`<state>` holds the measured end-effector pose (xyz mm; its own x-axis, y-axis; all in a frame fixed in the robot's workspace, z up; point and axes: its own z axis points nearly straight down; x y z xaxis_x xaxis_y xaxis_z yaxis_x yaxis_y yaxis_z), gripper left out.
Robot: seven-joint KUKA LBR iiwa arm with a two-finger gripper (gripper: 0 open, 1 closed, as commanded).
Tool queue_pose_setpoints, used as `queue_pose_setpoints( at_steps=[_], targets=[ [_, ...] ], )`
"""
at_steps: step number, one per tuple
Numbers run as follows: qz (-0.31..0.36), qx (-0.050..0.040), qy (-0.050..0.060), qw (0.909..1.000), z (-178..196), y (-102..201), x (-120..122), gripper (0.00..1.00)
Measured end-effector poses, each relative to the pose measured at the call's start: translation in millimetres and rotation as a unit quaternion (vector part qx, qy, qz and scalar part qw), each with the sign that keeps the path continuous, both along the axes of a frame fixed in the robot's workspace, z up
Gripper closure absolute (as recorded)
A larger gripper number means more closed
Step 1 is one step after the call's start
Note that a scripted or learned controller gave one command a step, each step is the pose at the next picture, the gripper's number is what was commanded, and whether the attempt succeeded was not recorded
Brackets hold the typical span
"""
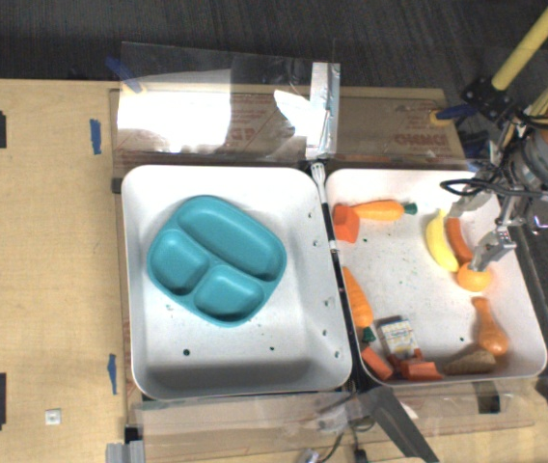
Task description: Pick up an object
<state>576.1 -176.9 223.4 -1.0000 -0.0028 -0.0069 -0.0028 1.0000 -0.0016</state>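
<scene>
The right bin point(419, 283) holds several toy foods. A carrot point(380, 210) and a red-orange piece point(344, 222) lie at its far left. A yellow banana point(438, 243) and an orange sausage point(459, 239) lie side by side at the far right. Just below them sits a small orange fruit point(473, 279). My gripper point(492, 249) hangs low over the bin's right side, right above and touching or nearly touching that orange fruit. Nothing is visibly held.
A teal divided plate point(218, 258) lies in the left bin point(158, 345). Along the right bin's front lie another carrot point(356, 297), a small box point(397, 334), red pieces point(407, 366) and a brown-orange gourd point(491, 328). Cables and a yellow pole point(539, 29) stand at the far right.
</scene>
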Motion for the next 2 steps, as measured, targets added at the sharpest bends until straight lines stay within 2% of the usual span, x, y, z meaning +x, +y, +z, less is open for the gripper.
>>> queue_pose_setpoints(
  at_steps=[1, 2],
  targets=[
    [0.041, -0.0027, -0.011, 0.9991, -115.2, -32.2, 7.9, 0.00],
    [-0.003, -0.0023, -0.018, 0.9998, -119.8, -41.2, 1.2, 0.00]
  ],
)
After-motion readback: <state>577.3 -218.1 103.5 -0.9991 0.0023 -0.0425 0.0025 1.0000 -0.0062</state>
